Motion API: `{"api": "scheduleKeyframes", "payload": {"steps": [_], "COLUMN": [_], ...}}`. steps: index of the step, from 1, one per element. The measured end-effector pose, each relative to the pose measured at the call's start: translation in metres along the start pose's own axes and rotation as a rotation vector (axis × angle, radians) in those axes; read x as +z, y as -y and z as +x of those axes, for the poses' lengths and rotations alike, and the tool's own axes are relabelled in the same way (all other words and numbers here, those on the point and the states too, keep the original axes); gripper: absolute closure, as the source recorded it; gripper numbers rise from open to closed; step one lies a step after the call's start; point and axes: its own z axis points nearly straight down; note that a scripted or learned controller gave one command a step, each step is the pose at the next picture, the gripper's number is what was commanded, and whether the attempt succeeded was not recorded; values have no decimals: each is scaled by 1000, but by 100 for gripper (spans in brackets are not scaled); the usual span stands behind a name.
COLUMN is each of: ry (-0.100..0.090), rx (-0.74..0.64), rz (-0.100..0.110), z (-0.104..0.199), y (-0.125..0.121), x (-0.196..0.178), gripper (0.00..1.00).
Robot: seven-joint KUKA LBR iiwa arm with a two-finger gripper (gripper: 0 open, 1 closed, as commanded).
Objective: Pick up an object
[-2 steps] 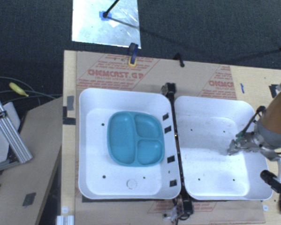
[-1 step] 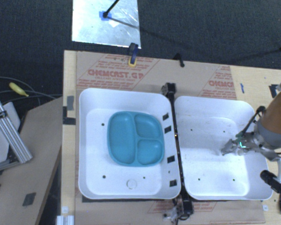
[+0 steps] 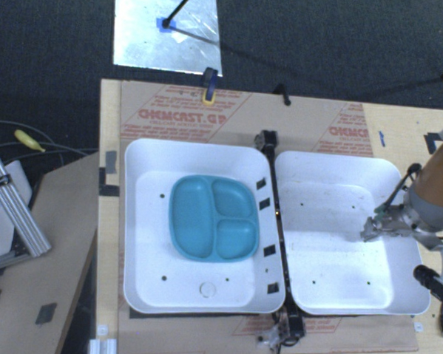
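The gripper, its grasp state impossible to tell, hangs in the right bin; the blue divided plate lies at nine o'clock in the left bin.

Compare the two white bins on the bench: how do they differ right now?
The left bin holds a blue divided plate; the right bin shows no such plate. The arm's pincer sits over the right bin's right side, away from the left bin. The left bin also has a small pale round thing near its front. Both are shallow and white.
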Motion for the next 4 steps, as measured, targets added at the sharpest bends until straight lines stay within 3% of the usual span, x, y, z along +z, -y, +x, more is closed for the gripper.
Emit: {"api": "scheduleKeyframes", "payload": {"steps": [1, 2, 3, 4], "ry": [0, -4, -7, -3], "rx": [0, 2, -15, 2], "rz": [1, 11, 0, 11], "z": [0, 0, 102, 77], "y": [0, 44, -41, 7], "x": [0, 22, 21, 22], "gripper": [0, 0, 0, 0]}}
